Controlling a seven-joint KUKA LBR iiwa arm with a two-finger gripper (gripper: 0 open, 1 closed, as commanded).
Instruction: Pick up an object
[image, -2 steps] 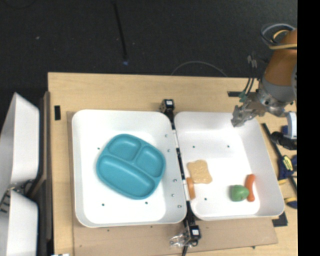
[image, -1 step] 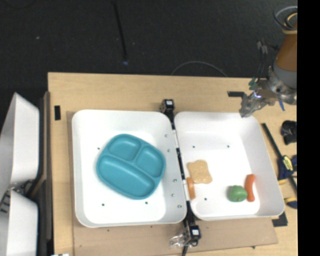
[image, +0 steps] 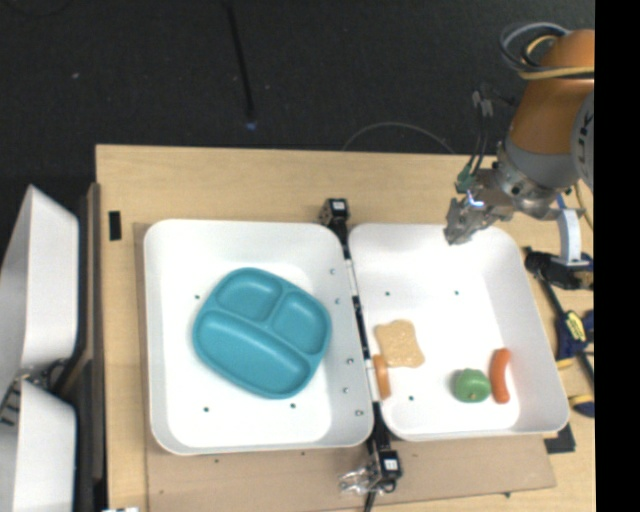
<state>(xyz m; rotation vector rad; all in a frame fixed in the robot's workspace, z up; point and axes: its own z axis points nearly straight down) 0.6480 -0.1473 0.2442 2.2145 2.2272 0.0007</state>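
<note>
In the right bin (image: 500, 270) lie a tan slice of toast (image: 399, 344), a small orange carrot piece (image: 382, 376) by the bin's left wall, a green round fruit (image: 469, 385) and an orange-red sausage (image: 500, 375) beside it. My gripper (image: 461, 229) hangs over the far edge of the right bin, well above and behind these items. Nothing shows between its fingertips.
The left bin (image: 170, 300) holds a teal divided plate (image: 262, 331). Clamps sit on the seam between the bins at the far (image: 334, 211) and near (image: 380, 467) ends. Tools and cables (image: 565, 290) lie along the bench's right side.
</note>
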